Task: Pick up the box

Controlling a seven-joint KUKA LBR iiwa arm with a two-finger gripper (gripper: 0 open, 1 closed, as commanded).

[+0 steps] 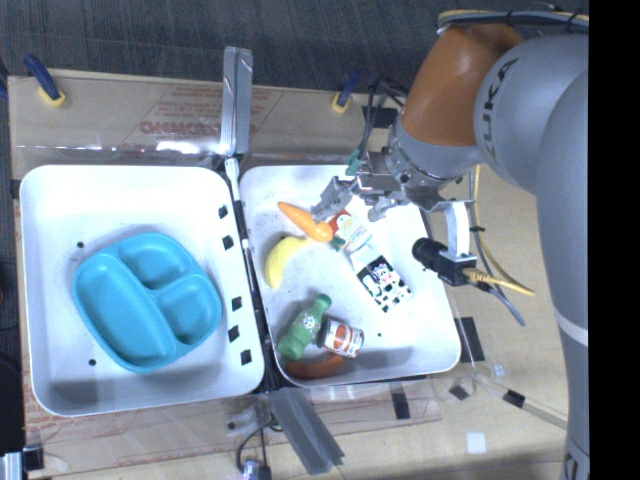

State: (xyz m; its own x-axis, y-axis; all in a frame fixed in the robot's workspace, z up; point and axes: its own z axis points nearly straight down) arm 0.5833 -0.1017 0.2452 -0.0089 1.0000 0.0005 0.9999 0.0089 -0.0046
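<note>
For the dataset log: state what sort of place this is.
Probably a robotics lab test bench: a KUKA arm reaches over two white bins, with toy food such as a carrot and clamped-down board.

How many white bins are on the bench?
2: the left bin holds a blue tray; the right bin holds the food items.

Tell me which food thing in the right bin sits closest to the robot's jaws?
The long orange plastic carrot. Its end lies right beside the gripper, while the yellow plastic banana sits lower left and the green bottle and red can rest near the bin's front.
</note>
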